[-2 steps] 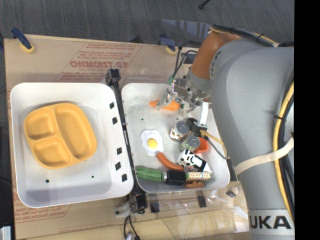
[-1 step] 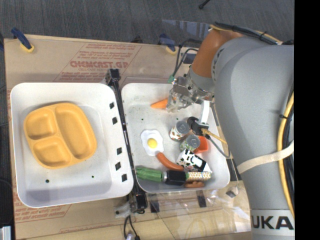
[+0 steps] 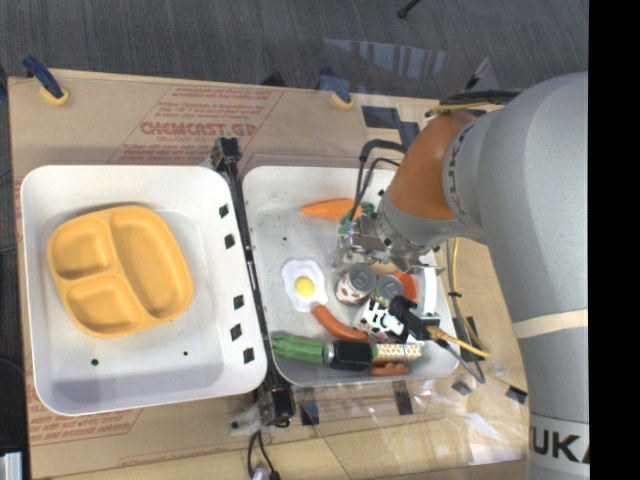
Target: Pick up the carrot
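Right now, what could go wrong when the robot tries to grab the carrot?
The carrot lies near the far wall of the right bin, so the wall may get in the way of a grab. The gripper sits right beside it, close enough to nudge it away instead. Toys crowd nearby too: a fried egg and a sausage, so the robot might catch the wrong one.

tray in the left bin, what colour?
Yellow-orange: the divided tray in the left bin, plain in the camera view.
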Tool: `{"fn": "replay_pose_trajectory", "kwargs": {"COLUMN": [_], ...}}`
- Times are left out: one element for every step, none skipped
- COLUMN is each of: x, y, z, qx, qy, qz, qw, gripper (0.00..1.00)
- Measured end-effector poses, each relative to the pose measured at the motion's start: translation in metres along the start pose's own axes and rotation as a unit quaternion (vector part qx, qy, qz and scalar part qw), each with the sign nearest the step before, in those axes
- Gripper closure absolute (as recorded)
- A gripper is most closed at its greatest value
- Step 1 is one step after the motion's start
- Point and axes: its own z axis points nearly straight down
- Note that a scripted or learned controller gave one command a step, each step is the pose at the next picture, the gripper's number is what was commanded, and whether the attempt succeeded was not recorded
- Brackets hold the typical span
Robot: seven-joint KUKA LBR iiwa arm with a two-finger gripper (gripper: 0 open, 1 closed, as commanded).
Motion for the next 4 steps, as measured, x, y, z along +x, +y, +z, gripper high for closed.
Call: {"fn": "replay_pose_trajectory", "kwargs": {"x": [0.0, -0.03, 0.034, 0.034], "y": [0.001, 0.071, 0.083, 0.082], "z": [-0.001, -0.004, -0.003, -0.012], "qx": [-0.002, -0.005, -0.003, 0.0], "qy": [0.0, -0.002, 0.0, -0.001], "qz": [0.0, -0.085, 0.028, 0.025], "qw": [1.0, 0.9964, 0.9996, 0.9997], "gripper": [0.0, 0.0, 0.0, 1.0]}}
